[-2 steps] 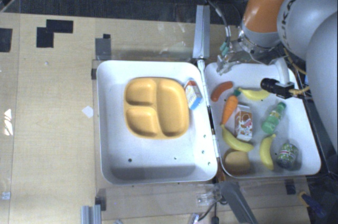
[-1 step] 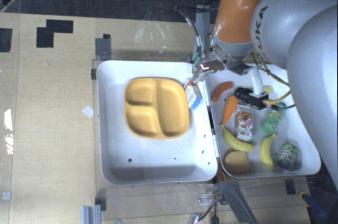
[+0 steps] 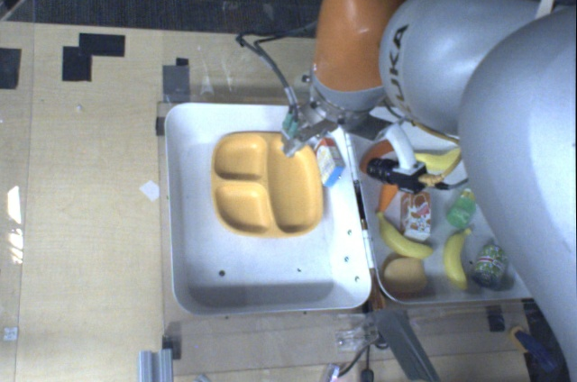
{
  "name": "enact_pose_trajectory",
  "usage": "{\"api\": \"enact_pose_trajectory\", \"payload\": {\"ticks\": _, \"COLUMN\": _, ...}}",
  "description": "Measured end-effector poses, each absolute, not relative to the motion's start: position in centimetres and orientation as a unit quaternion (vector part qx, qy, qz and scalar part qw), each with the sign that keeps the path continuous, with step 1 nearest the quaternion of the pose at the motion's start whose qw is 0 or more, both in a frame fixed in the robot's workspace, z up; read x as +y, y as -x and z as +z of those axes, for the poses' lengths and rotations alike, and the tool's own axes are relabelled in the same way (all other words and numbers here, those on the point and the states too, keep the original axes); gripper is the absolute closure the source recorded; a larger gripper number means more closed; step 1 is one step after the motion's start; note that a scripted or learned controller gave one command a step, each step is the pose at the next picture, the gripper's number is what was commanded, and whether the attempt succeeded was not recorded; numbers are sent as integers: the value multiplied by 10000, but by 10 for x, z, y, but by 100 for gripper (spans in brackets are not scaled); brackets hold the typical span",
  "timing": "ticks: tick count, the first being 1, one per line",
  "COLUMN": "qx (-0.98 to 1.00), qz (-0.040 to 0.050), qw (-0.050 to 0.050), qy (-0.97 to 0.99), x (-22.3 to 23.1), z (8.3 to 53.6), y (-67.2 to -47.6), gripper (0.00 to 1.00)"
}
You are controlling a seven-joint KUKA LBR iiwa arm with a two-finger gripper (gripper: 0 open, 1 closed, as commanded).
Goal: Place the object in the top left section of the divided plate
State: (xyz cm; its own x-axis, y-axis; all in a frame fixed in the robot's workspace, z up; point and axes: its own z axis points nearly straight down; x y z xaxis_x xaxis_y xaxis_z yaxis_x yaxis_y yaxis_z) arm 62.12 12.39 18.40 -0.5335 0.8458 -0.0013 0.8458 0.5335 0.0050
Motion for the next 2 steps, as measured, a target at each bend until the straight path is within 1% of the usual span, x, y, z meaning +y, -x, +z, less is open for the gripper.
{"api": "enact_pose_trajectory", "payload": {"ticks": 1, "qx": 9104, "qz": 22, "qw": 20, "qy": -4137, "x": 149, "z": 219, "y": -568, "gripper": 100}}
{"api": "enact_pose_trajectory", "payload": {"ticks": 2, "qx": 9265, "qz": 23, "qw": 25, "qy": -3764, "x": 164, "z": 252, "y": -535, "gripper": 100}}
